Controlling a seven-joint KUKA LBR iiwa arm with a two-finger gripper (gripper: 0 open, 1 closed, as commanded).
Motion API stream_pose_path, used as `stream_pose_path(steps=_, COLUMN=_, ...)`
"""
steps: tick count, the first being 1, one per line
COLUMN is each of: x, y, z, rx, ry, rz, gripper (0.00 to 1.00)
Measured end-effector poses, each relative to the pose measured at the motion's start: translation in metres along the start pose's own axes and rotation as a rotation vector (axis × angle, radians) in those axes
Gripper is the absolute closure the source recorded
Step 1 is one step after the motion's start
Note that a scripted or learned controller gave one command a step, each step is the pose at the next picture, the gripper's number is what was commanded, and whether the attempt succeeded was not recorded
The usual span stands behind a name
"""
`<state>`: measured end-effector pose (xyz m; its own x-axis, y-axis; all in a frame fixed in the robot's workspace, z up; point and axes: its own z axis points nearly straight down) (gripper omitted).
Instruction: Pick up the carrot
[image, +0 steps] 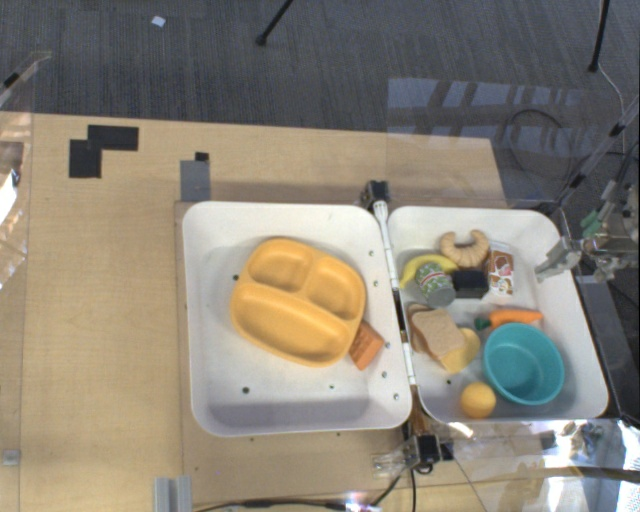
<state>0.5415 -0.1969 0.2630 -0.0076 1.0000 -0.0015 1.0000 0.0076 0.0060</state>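
Since the carrot (516, 317) is lying in the right bin (590, 345), touching the teal bowl (523, 364), I am only starting; my claw (565, 257) is hanging nearby, carrying nothing, grip unclear.

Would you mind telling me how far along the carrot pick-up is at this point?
Nothing looks done yet: the carrot lies in the right bin, against the teal bowl. The hand sits at that bin's right rim, up and right of the carrot, with nothing visible in it. Reaching the carrot, gripping it and lifting it are all left.
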Motion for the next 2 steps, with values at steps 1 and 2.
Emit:
stream_pose_path(steps=1, x=-0.007, y=-0.04, z=0.155, rx=0.011, ry=0.004, rz=-0.145, gripper=0.0)
stream_pose_path(steps=2, x=-0.002, y=0.003, z=0.174, rx=0.001, ry=0.014, rz=0.212, gripper=0.0)
